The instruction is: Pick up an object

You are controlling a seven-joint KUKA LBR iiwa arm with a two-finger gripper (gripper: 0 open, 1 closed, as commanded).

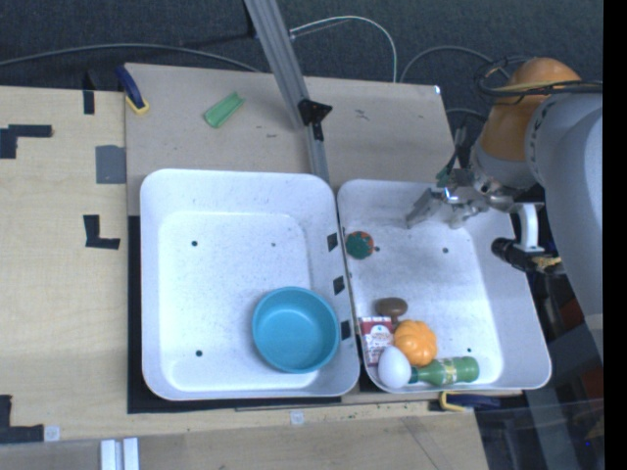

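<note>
Nothing is picked up yet, and no one object is marked out as the target. The candidates lie in the right bin (509, 311): a small green and red ball (361, 245) near its left wall, and a cluster at its near edge made of a brown piece (391, 307), an orange fruit (415, 342), a white egg (394, 368), a red and white carton (376, 338) and a green bottle (453, 369) lying on its side. The left bin (171, 262) holds a blue bowl (295, 328). The gripper (423, 213) hangs over the far part of the right bin, well apart from every object, its fingers spread open with nothing between them. The whole grasp is left to do: choosing, descending, closing, lifting
</note>
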